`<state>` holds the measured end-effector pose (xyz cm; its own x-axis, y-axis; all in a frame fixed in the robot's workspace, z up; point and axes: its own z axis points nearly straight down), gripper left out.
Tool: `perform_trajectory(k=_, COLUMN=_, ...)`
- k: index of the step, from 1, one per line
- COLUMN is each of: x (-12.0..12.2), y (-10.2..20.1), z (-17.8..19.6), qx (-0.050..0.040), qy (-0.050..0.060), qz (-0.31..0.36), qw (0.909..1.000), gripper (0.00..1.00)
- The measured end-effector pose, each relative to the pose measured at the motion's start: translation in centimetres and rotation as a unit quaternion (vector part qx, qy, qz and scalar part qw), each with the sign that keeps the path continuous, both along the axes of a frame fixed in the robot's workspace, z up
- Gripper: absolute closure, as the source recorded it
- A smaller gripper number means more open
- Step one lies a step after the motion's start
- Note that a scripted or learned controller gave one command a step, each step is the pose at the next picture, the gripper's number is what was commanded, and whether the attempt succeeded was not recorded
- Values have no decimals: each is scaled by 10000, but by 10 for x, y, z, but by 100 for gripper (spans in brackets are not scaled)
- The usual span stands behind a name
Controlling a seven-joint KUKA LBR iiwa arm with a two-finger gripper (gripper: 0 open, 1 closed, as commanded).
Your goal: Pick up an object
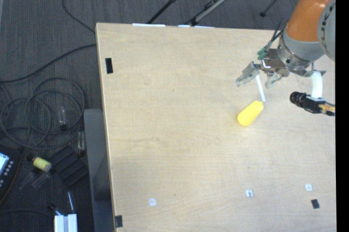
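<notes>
No readable writing: a black tag (109,65) near the far-left corner of the bench top (180,127) and a few small pale tags (249,193) along the near side are too small to make out, no brand visible on the tool either

Bench top is pale wood, bare over most of its area. Left edge and far edge both sit well apart from the tool, so there's wide open room to the left, centre and near side. Beyond the left edge: grey carpet floor (49,18) w/ looped cables (38,116) and small clutter

Task thing: a yellow-handled tool (250,114) w/ thin white shaft (261,93), lying flat on the wood, right of centre. Handle points toward the near-left, shaft runs up-right toward the gripper. Nothing else near it

Gripper (253,82) comes in from the right, below the arm's orange band (306,12), low over the wood. Fingers (244,77) are spread apart in a V, not pressed together. Upper end of the white shaft lies in the gap btwn them; can't tell whether either finger touches it. Handle is just beside the fingertips on the near side, clear of them
</notes>
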<state>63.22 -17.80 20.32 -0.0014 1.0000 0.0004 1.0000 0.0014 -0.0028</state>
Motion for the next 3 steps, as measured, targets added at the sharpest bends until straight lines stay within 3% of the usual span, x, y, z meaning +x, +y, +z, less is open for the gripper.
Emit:
perform_trajectory(k=1, x=-4, y=-46, z=-120, qx=-13, qy=4, qz=-32, qw=10000, gripper=0)
perform_trajectory(k=2, x=-4, y=-46, z=-111, qx=-25, qy=7, qz=-26, qw=10000, gripper=100)
perform_trajectory(k=3, x=32, y=-45, z=-30, qx=-23, qy=-6, qz=-1369, qw=9906, gripper=100)
